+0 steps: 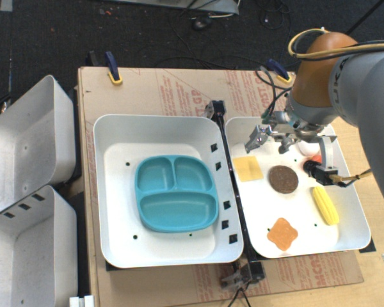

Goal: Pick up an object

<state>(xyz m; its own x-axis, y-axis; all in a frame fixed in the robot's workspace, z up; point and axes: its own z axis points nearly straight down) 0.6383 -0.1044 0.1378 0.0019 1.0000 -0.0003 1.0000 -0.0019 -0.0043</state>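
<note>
Camera view, from the near edge outward: the right bin (pixel 355 235) holds an orange crumbed piece (pixel 282 234) closest to the front rim, lying flat. Just behind it and toward the right wall lies a yellow corn cob (pixel 325 204), set at a slant. Farther back, a round brown patty (pixel 284 179) rests near the bin's middle, with a square yellow cheese slice (pixel 248 169) to its left by the dividing wall; the two are apart. In the left bin (pixel 109 235) sits a teal divided plate (pixel 176 194), centred. Beyond the cheese slice and patty, the gripper (pixel 266 147) hangs over the far part of the right bin, fingers spread wide with nothing between them. The table (pixel 179 88) extends behind both bins.
</note>
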